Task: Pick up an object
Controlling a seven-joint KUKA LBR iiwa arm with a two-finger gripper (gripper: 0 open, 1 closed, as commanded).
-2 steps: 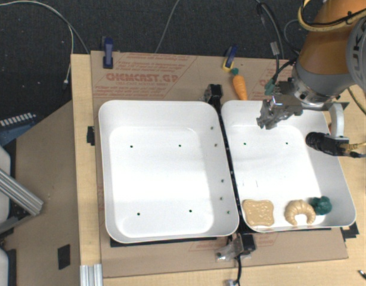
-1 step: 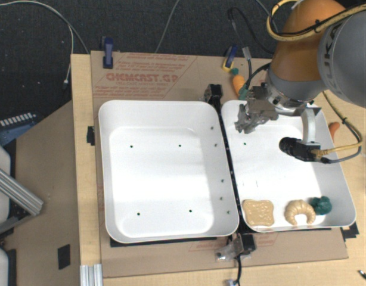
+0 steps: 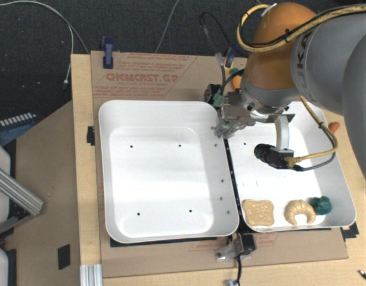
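Bench stock, right bin (image 3: 341, 183): three small items grouped along its 6 o'clock edge

Item 1: flat tan piece shaped like a slice of toast (image 3: 258, 213), at about 7 o'clock in the bin, near the wall that meets the left bin (image 3: 165, 171). Looks like a moulded toy; judged light and stiff, with a low profile that leaves little to pinch. Best taken across its narrow width, fingers pressed down to the bin floor

Item 2: pale croissant (image 3: 300, 212), at 6 o'clock, just right of the toast and apart from it. Curved and humped, so probably the easiest hold: close across the thick middle of the arc, not the tapered tips. Judged light, firm, slightly slick

Item 3: dark green lump (image 3: 320, 205), at 5 o'clock, touching or nearly touching the croissant's right end. Too small to name. Its closeness to the croissant could crowd a finger

Gripper (image 3: 230, 123): at the bin's 11 o'clock corner, over the seam between the bins, well apart from all three items. Whether it is released or clenched cannot be told; nothing is seen in its grasp

Also noted: a black part with a yellow cable (image 3: 277, 155) hangs near mid-bin

Handling risk, as a judgement: light pieces may skate on the smooth white floor
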